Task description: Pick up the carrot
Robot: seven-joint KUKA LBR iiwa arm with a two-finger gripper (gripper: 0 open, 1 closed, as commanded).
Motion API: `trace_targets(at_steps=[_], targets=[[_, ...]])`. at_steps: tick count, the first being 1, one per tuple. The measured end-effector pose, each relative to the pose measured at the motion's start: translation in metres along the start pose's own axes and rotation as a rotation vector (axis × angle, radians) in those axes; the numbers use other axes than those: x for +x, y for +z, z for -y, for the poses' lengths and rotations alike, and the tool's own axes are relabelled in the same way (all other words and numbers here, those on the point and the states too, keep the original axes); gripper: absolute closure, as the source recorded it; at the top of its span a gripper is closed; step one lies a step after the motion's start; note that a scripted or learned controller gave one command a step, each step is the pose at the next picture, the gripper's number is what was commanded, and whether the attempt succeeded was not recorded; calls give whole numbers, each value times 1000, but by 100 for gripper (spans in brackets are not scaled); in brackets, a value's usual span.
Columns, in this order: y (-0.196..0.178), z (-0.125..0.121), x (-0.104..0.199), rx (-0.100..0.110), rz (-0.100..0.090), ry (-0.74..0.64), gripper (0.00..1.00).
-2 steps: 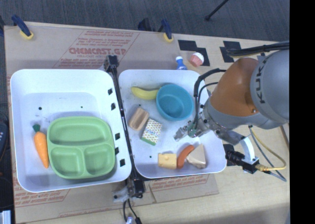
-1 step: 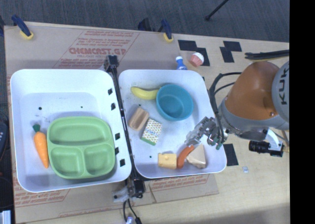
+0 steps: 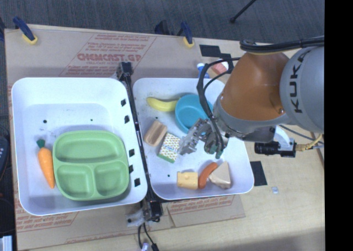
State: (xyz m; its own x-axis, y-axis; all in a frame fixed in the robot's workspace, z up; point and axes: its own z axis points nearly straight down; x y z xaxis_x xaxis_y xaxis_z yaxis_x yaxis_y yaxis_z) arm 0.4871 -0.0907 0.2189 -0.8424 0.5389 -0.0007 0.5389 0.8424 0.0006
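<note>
The carrot (image 3: pixel 45 165), orange with a green top, lies in the left bin (image 3: pixel 66 92) along its left wall, just beside the green divided plate (image 3: pixel 91 164). My gripper (image 3: pixel 199 140) hangs over the middle of the right bin (image 3: pixel 165 186), far to the right of the carrot. Its fingers are spread apart with nothing between them, pointing down near a patterned block (image 3: pixel 170 147).
The right bin holds a banana (image 3: pixel 161 103), a blue bowl (image 3: pixel 190 112), a bread piece (image 3: pixel 155 132), a cheese wedge (image 3: pixel 187 179), a sausage (image 3: pixel 207 174) and a sandwich slice (image 3: pixel 222 176). A black divider clip (image 3: pixel 126 70) sits between the bins.
</note>
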Motion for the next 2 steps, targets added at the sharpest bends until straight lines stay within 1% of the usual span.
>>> trace_targets(at_steps=[1, 2], targets=[[127, 110, -58, 5, 0, -149, 100], [71, 105, -57, 2, 2, -466, 100]])
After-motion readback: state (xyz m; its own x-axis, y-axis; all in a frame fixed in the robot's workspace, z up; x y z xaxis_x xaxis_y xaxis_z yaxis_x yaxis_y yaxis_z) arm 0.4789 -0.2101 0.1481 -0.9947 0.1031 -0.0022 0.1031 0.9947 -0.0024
